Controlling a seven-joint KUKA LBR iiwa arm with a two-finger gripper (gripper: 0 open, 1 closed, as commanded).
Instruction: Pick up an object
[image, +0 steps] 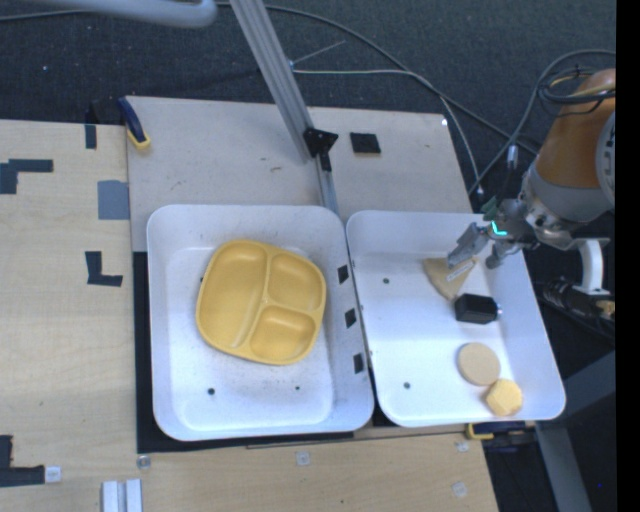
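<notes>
Claw (477, 247) fingers stood spread over a tan wedge (441, 278) near the right bin's (400, 395) far edge, pinching nothing I could see.

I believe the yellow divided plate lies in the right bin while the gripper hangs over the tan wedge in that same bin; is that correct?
Not quite. The camera view shows the yellow divided plate in the left bin, alone there. The rest holds: the gripper hangs over the tan wedge in the right bin.
</notes>
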